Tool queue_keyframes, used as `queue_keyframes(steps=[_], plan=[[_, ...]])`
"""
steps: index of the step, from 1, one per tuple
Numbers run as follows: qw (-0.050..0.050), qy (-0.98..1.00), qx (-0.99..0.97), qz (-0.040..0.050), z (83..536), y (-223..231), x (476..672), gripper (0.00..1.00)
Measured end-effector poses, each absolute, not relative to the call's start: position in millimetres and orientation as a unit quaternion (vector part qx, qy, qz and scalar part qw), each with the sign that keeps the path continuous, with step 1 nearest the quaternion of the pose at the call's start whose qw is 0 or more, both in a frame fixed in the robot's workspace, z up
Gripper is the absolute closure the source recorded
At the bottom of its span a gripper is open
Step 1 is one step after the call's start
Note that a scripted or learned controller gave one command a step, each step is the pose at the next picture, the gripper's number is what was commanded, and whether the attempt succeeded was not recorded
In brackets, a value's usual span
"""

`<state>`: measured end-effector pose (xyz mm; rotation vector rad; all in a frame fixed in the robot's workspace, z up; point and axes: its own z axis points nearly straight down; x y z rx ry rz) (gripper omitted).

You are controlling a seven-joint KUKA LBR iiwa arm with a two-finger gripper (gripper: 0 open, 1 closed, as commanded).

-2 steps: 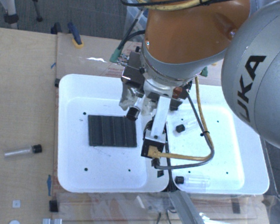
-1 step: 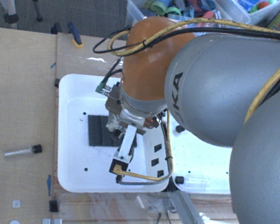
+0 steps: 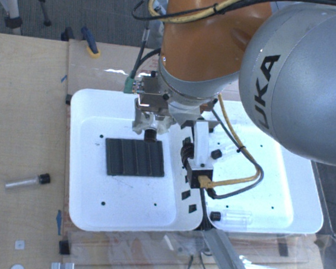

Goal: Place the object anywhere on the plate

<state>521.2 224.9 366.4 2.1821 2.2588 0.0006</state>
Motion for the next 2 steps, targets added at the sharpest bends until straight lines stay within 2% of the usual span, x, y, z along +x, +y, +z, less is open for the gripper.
queue_keyframes(steps=[1, 2], plan=[[-0.001, 0.732, 0.682, -0.0015, 225.5, 219.2, 502.4, 1.0], [0.0, 0.762, 0.647, 0.0, 324.8, 210.2, 518.2, 1.0]])
